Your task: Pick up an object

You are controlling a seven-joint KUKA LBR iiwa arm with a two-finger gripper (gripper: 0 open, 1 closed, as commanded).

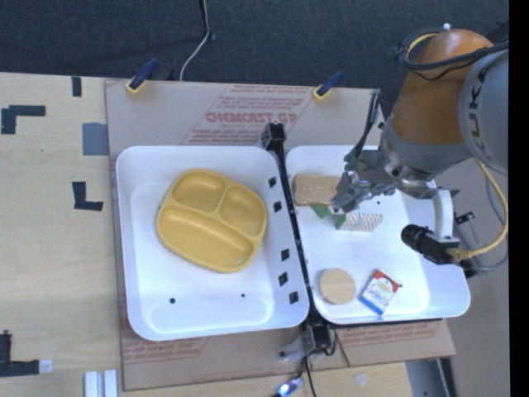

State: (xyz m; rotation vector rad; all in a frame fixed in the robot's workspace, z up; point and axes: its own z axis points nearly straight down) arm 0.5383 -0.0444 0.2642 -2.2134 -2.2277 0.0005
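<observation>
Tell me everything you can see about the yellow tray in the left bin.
The yellow tray is a rounded plate that looks like matte plastic, with three compartments: one long one along its lower side and two smaller ones above it. It lies flat, open side up and turned at a slant, on the floor of the left bin, toward the far side. Its compartments hold nothing.

Glossy yellow plastic plate [213, 219] in a smooth white plastic bin [140, 304], on matt brown cardboard [240, 114].

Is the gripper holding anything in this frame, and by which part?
Cannot be told: the gripper sits low over a green item beside the tan sponge.
</observation>
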